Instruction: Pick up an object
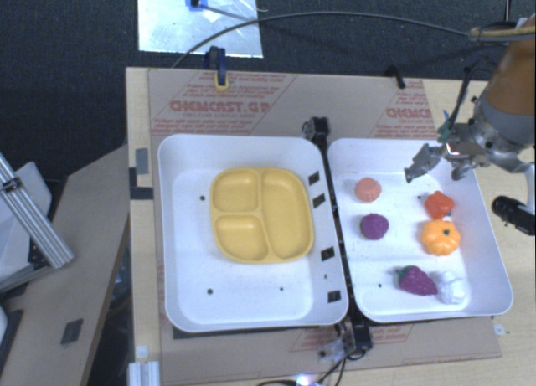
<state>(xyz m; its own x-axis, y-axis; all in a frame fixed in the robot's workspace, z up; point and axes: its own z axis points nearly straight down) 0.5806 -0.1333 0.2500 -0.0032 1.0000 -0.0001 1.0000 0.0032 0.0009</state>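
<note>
The right bin holds several small toys: a salmon-pink ball, a purple ball, a red-orange piece, an orange pumpkin-like toy, a purple berry-shaped toy and a small white piece. My gripper hangs above the bin's far right part, just above and behind the red-orange piece. It is open, its two dark fingers spread apart with nothing between them.
The left bin holds a yellow divided plate. A black hinge strip runs between the bins. A metal frame stands at the far left, and cables arc over the back of the bench.
</note>
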